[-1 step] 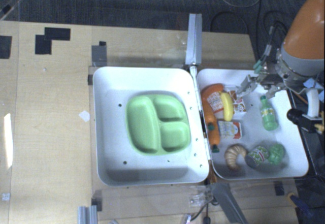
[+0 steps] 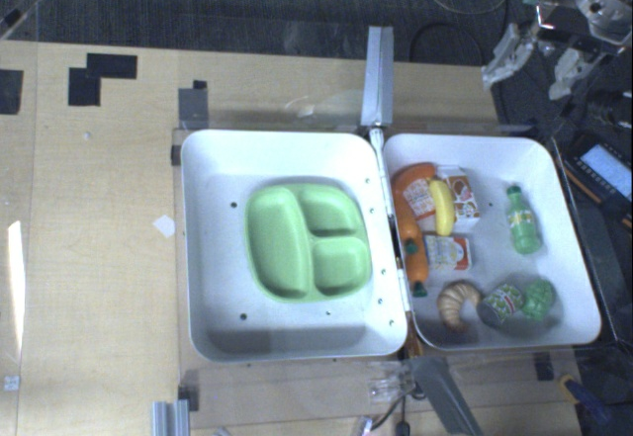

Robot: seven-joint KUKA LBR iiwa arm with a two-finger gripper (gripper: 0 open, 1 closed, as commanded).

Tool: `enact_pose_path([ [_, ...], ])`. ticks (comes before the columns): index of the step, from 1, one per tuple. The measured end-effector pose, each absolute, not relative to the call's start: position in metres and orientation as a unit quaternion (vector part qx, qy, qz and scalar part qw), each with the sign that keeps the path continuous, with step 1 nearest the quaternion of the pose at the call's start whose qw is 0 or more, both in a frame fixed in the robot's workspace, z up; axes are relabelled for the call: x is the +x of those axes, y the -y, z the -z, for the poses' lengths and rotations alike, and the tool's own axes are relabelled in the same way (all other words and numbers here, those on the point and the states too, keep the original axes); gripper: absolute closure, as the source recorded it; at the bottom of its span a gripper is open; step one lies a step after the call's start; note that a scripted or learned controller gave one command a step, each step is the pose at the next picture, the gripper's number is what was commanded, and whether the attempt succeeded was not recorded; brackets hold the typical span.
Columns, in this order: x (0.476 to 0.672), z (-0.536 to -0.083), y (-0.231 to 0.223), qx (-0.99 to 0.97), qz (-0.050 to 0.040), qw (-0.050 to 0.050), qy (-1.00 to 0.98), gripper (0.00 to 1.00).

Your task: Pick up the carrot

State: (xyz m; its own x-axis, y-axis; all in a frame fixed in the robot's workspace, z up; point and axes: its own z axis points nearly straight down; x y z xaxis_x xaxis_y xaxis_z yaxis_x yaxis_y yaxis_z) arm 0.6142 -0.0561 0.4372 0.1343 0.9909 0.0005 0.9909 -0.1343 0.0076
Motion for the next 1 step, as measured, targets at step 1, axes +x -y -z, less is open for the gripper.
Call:
enact_pose_path([
  [1,0.6693,-0.4357,0.0596,0.759,-0.0014,0.002,-0.651,0.00],
])
